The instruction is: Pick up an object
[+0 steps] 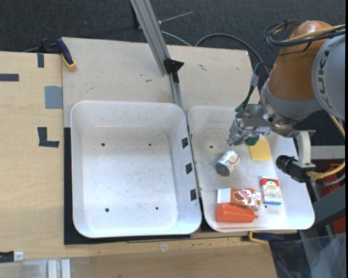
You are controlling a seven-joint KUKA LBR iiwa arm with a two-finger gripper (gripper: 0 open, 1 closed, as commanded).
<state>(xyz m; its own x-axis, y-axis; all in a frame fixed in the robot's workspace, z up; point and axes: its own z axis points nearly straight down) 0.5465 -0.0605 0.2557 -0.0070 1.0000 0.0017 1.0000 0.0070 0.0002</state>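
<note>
A grey arm with an orange band [298,51] reaches in from the right over the right bin [203,120], its gripper [239,133] poised low above the bin's upper half. The placing suggests the gripper is lining up over the clutter below for a downward grab.

Whether the gripper is apart or together cannot be told from this slanted overhead view; nothing is seen between its tips.

The likeliest target, a small silver can [227,163], lies on its side just below the gripper, near the bin's middle. Its long axis runs diagonally, the dark end toward the lower left and the lighter end toward the upper right.

Just right of the gripper a flat yellow card [260,150] lies partly under the wrist. Along the bin's lower edge sit an orange wedge-shaped block [235,214], a small printed carton [244,197] touching it above, and a white-and-orange box [271,192] standing lengthwise beside them.

The left bin [81,155] lies alongside on the wooden bench [23,172].
</note>
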